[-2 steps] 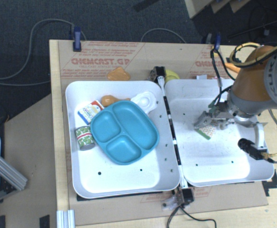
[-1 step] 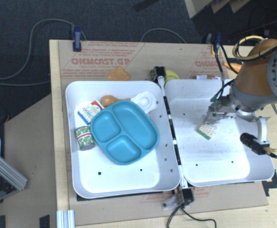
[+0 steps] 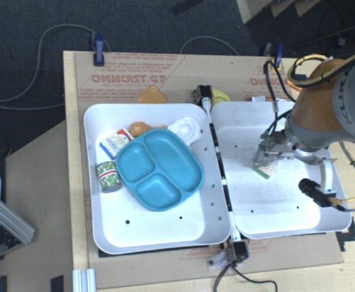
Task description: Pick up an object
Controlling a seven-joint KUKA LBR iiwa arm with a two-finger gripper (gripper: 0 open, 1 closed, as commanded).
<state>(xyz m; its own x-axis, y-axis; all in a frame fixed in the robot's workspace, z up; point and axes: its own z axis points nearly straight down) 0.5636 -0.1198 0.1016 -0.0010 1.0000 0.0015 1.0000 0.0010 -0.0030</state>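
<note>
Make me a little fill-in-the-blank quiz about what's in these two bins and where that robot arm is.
1. The blue tray lies in the ____ bin.
2. The gripper hangs over the ____ bin.
3. The tray has ____ compartments.
4. The small can lies against the tray's ____ side.

Missing words: left; right; three; left
</note>
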